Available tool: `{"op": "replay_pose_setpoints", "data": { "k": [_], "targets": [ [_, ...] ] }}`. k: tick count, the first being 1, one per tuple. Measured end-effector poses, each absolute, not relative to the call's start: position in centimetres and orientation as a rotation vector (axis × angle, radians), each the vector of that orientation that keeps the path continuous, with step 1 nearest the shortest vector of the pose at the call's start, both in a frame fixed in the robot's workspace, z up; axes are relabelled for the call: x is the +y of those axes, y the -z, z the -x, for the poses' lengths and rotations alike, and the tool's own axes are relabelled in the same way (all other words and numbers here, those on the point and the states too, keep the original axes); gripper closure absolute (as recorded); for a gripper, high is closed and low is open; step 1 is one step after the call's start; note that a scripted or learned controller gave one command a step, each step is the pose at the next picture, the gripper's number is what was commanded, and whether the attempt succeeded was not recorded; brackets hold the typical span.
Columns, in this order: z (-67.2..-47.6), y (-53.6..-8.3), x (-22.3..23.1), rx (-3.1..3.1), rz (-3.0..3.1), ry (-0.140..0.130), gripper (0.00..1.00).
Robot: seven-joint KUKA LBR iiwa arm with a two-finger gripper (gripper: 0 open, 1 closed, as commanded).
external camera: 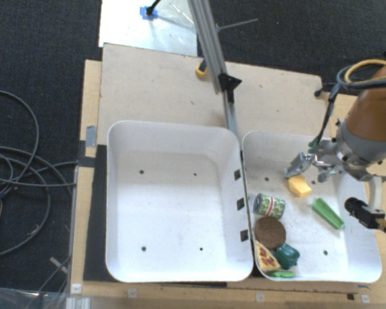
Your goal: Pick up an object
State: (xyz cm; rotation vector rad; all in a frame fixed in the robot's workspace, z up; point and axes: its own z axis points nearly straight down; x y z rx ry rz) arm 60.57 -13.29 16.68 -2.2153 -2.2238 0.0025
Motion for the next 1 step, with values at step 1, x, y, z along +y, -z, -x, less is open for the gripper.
{"op": "replay_pose_setpoints", "data": {
  "k": [1],
  "targets": [
    [-61.46,-11.04,-13.39,-2.223,2.216,-0.003,0.00]
  ]
}}
